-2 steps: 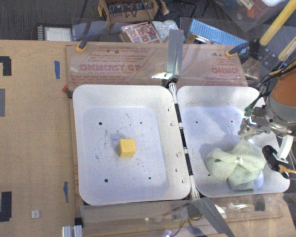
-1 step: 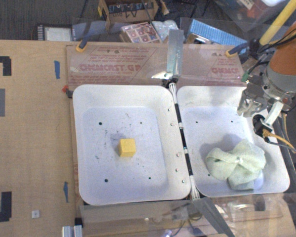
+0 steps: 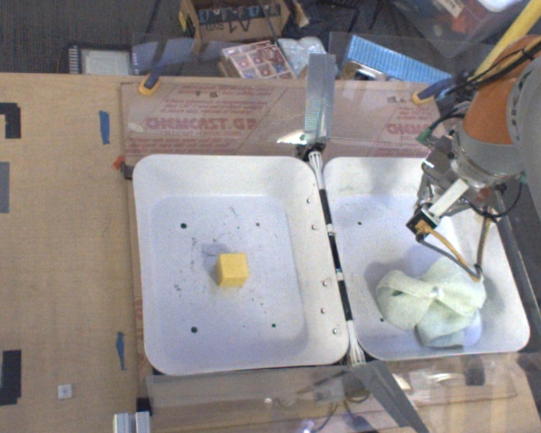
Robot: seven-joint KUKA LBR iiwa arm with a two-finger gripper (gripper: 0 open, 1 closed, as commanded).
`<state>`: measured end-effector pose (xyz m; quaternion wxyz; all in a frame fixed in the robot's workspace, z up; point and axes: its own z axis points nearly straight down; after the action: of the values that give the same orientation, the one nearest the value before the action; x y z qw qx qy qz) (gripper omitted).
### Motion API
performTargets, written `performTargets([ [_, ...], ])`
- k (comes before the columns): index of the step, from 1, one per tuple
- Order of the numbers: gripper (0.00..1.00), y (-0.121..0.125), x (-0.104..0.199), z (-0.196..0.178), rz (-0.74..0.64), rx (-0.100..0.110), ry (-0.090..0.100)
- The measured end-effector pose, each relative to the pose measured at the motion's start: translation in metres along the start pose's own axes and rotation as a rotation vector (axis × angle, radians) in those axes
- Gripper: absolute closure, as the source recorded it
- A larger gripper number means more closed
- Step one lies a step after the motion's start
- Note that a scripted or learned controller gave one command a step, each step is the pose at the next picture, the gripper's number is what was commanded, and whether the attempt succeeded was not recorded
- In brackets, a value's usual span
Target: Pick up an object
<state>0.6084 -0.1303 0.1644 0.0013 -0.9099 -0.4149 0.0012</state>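
A small yellow cube lies near the middle of the left bin. A pale, crumpled soft thing rests in the near part of the right bin. My gripper hangs over the right bin's far right side, above and behind the soft thing and apart from it. The grey wrist with its orange band comes in from the right edge. Nothing can be seen held at the gripper.
A metal divider stands behind the seam between the two bins. Beyond the bins lie a clear sheet with red lettering, boxes and cables. A cardboard surface spreads to the left.
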Motion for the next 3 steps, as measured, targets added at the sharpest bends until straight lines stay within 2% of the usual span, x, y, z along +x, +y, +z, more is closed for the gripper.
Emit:
performTargets([
  [1, 1.0, 0.03, -0.052, 0.008, -0.699, -0.002, 0.0],
  [2, 1.0, -0.016, -0.054, 0.004, -0.363, -0.001, 0.001],
  [3, 1.0, -0.081, -0.037, -0.037, -0.224, 0.0, 0.001],
])
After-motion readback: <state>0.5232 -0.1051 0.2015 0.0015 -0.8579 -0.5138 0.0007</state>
